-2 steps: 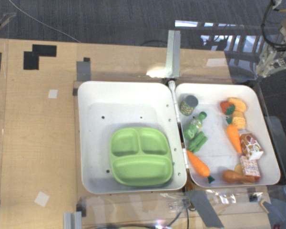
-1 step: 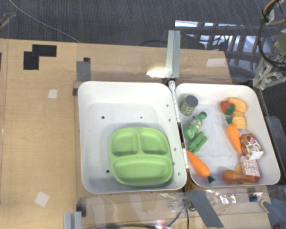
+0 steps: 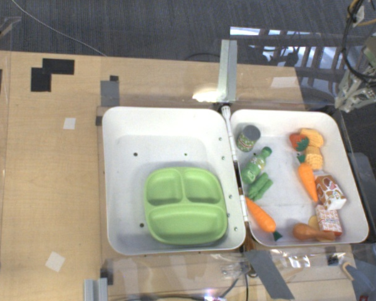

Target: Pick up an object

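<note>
The right bin holds several toy foods. A grey can stands near its left wall, with a green bottle and green pea pods below it. One carrot lies at the front left and another carrot in the middle right. A red and white carton lies by the right wall. An orange and yellow piece sits at the back. My gripper hangs beyond the bin's far right corner, apart from every object.
The left bin carries a green divided plate at its front. A brown sausage-like piece lies along the right bin's front wall. A metal post rises behind the seam between the bins. Wooden bench top stretches left.
</note>
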Robot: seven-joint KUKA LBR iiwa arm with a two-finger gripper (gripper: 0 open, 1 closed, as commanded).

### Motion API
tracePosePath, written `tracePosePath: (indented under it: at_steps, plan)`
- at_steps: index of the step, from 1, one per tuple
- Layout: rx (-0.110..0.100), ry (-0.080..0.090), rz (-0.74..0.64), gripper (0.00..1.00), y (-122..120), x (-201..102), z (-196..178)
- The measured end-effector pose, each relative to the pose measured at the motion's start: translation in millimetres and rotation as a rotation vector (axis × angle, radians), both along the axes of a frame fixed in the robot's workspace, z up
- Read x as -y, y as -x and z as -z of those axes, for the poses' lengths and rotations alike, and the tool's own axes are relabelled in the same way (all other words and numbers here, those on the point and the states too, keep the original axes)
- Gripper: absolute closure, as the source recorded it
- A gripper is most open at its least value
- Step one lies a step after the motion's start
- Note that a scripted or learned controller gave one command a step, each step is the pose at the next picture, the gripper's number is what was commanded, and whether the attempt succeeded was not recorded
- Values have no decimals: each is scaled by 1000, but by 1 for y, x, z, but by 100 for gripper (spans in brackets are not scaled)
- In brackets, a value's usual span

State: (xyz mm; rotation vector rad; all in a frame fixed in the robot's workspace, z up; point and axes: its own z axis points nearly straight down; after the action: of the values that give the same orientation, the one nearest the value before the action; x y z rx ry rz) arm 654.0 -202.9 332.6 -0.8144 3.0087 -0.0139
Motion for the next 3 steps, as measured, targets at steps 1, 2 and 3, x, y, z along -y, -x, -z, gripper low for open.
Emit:
tracePosePath:
  at_steps: [1,2,3]
  plan:
    - [-14,1,-178,100,-17,0,27]
    - [0,4,-178,100,-20,-1,11]
    - [-17,4,-331,100,24,2,37]
